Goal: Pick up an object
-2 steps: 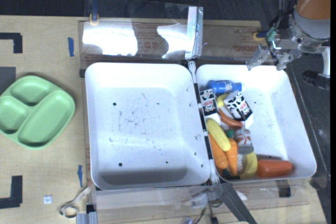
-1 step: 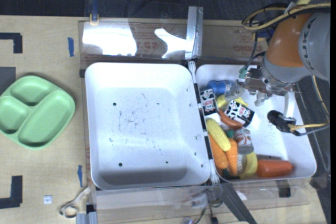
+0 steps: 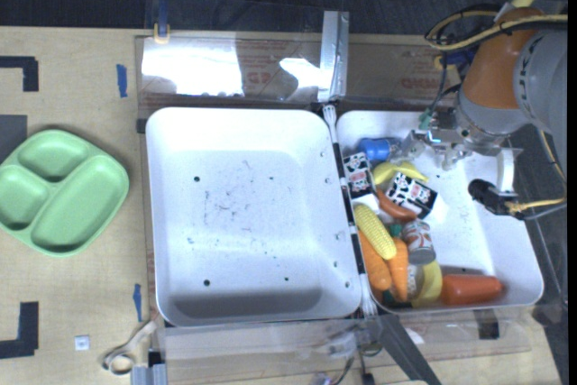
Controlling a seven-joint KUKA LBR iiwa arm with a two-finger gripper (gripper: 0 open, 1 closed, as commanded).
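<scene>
The right white bin point(image 3: 505, 234) holds a pile of toy food along its left side. A blue bottle point(image 3: 374, 147) lies at the back, beside a black-and-white carton point(image 3: 356, 175). A yellow banana point(image 3: 395, 171) and a black-and-white patterned box point(image 3: 413, 193) lie in the middle. In front of them are a corn cob point(image 3: 374, 230), an orange carrot point(image 3: 379, 264), a small can point(image 3: 416, 239) and a red sausage-shaped piece point(image 3: 469, 287). My gripper point(image 3: 444, 147) hangs over the bin's back edge, just right of the blue bottle and above the banana, with nothing visibly in it.
The left white bin point(image 3: 243, 203) lies beside the right one, a ridge between them. A clear plastic panel point(image 3: 239, 59) stands behind it. A green divided plate point(image 3: 59, 189) rests on the bench at far left. Cables point(image 3: 505, 203) trail along the right bin's right side.
</scene>
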